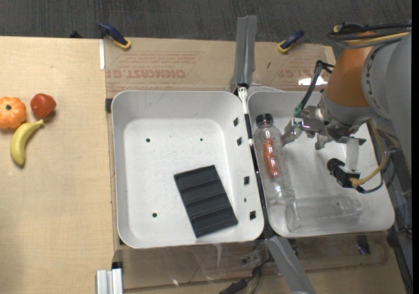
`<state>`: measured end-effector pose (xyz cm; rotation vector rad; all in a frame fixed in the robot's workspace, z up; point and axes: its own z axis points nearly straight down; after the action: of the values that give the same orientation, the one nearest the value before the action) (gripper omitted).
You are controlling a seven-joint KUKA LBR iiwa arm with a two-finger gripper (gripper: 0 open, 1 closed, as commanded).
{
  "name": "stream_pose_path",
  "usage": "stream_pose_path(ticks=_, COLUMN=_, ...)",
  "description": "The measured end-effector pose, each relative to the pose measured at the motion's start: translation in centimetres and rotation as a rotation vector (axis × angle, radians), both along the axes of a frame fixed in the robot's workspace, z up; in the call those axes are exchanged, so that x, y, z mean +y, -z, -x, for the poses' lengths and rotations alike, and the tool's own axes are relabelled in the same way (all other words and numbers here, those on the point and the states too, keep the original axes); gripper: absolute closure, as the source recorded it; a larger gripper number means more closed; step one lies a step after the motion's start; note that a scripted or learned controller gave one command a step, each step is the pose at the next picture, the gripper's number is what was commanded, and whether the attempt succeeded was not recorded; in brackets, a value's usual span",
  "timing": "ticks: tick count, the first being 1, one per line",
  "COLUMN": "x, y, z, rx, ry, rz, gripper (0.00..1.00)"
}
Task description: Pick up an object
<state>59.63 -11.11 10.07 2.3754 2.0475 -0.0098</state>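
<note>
In the right bin (386,220), a clear plastic bottle (272,158) with a black cap and orange-red contents lies along the left wall. A clear plastic container (324,212) lies along the same bin's front wall. A black ridged block (205,200) lies tilted in the left bin (131,155), near its front. My gripper (305,137) hangs over the middle of the right bin, just right of the bottle's upper part. Its fingers are spread, with nothing between them.
The grey arm with its orange band (350,76) covers the right bin's far right part, and a cable loops below the wrist (347,175). A toy orange (10,113), a red fruit (43,105) and a banana (23,142) lie on the bench at far left. Two clamps (115,36) hold the cardboard behind the bins.
</note>
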Motion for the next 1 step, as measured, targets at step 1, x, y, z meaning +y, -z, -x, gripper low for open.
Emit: stream_pose_path(ticks=1, x=-5.65, y=-5.61, z=1.79, rx=0.0, ry=0.024, rz=-0.007, gripper=0.0)
